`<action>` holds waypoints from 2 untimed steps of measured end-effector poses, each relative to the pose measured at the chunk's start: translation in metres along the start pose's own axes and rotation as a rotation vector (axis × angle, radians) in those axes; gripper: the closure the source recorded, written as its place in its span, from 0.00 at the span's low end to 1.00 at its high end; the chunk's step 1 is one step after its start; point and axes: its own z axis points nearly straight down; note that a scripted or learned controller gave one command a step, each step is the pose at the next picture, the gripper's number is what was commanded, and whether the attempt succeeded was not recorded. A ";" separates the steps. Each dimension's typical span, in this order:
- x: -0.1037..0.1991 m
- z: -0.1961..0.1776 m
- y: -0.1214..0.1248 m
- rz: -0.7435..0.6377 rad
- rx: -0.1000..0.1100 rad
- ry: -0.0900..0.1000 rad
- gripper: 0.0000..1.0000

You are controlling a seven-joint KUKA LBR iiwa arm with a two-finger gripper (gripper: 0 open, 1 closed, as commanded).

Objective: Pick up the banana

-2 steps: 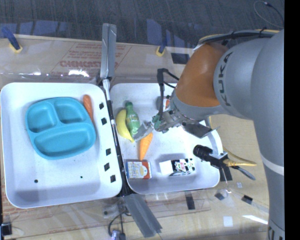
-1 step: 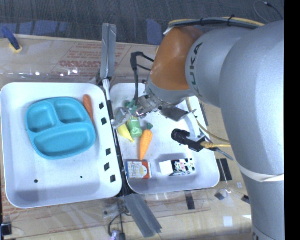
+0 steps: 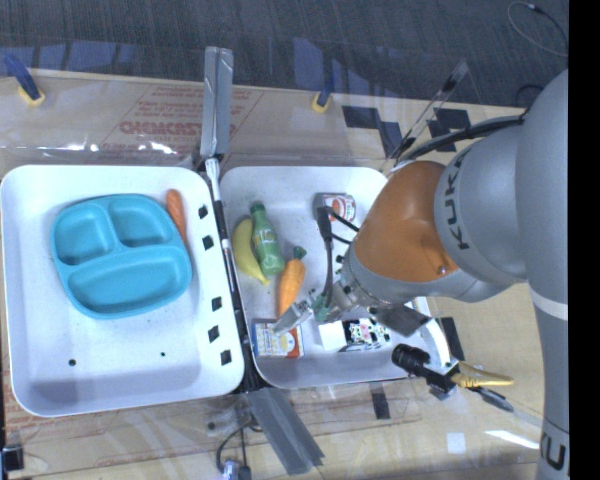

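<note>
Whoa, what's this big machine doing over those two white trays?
A grey and orange robot arm is reaching into the right bin, where it is meant to pick up the banana. Its end effector sits low near a carrot and a small carton, not on the banana. The banana lies untouched beside a green bottle. The left bin holds a blue divided plate and another carrot.

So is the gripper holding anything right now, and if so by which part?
It cannot be told. The gripper is low in the right bin beside the carrot; the banana lies apart from it, unheld.
</note>
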 end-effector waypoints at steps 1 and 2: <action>-0.030 0.034 0.043 -0.346 -0.002 -0.001 0.00; -0.030 0.024 0.043 -0.349 -0.002 -0.001 1.00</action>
